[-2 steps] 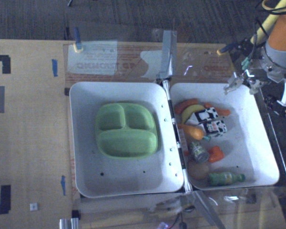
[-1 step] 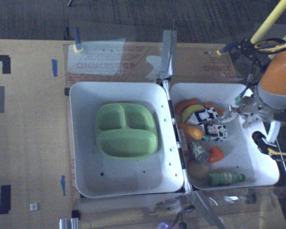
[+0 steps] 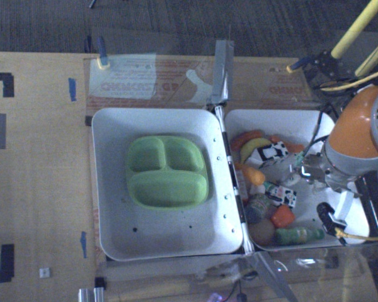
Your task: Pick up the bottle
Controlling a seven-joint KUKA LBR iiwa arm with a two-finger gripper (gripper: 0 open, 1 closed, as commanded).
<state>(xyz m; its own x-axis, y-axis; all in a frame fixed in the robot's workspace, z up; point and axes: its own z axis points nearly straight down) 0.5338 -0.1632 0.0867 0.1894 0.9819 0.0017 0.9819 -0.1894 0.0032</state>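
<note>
Green bottle (image 3: 299,234) seen lying at front of right bin (image 3: 315,119); gripper (image 3: 297,170) positioned above toy clutter, finger state not discernible.

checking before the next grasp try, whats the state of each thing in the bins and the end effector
green bottle: lying on its side at the right bin's near edge, not held
green divided tray: flat in the left bin, nothing in its compartments
end effector: low over the right bin's toys, away from the bottle
orange toy: resting loose in the pile
</note>
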